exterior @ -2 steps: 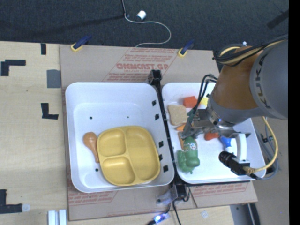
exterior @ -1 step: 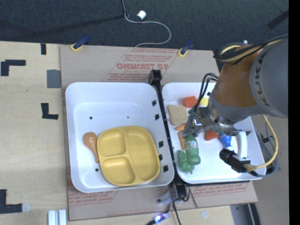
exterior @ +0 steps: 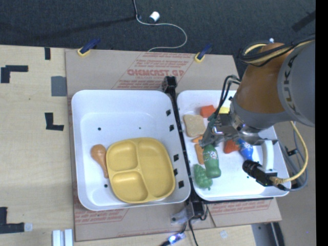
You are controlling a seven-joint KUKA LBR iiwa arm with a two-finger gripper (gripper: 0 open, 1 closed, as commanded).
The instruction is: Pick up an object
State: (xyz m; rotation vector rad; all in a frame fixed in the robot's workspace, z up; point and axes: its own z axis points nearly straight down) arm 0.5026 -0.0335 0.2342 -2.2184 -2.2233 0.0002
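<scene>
The right bin [exterior: 237,187] holds several small objects. A tan bread-like piece [exterior: 193,125] lies at its left side, with an orange-red block [exterior: 207,110] behind it. A green bottle [exterior: 210,161] lies in the front left part, next to a green lumpy item [exterior: 201,176] and an orange stick [exterior: 198,150]. A red piece [exterior: 231,146] and a blue piece [exterior: 246,151] sit under the arm's wrist. My gripper [exterior: 212,135] hangs low over the bin's left half, just above the green bottle's far end. The wrist hides its tips.
The left bin [exterior: 123,109] carries a yellow divided plate [exterior: 140,169] and a tan wooden spoon [exterior: 99,155] by the plate's left edge. A black divider clip [exterior: 169,83] sits between the bins. The arm's grey and orange body [exterior: 266,94] covers the right bin's far right.
</scene>
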